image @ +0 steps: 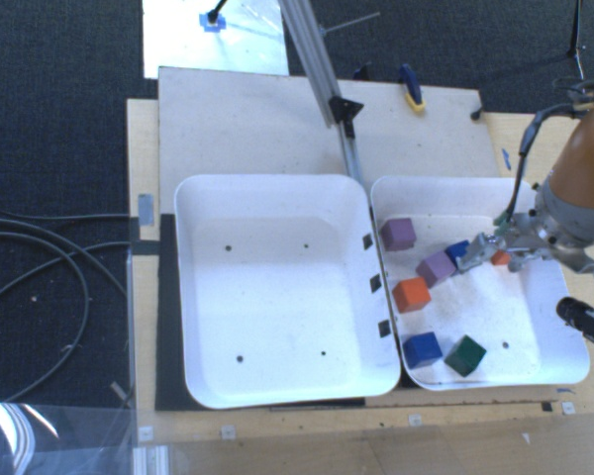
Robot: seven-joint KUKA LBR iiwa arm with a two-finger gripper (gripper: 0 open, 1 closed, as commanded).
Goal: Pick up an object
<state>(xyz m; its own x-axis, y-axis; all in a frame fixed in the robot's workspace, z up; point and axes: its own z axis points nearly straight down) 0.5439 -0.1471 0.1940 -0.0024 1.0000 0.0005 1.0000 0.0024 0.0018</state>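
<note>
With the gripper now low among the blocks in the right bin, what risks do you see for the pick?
1. The gripper sits amid a tight cluster: a blue block, a lilac block and a small orange piece. It may close on two at once or push them apart.
2. The lilac block lies close to the orange cube; a nudge could shift both.
3. The arm hides part of the right bin, so a grasp is hard to confirm.

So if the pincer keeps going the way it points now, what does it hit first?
Probably the blue block right at the tip of the pincer, then the light purple block just past it. Height above them is hard to judge from this slanted view.
</note>
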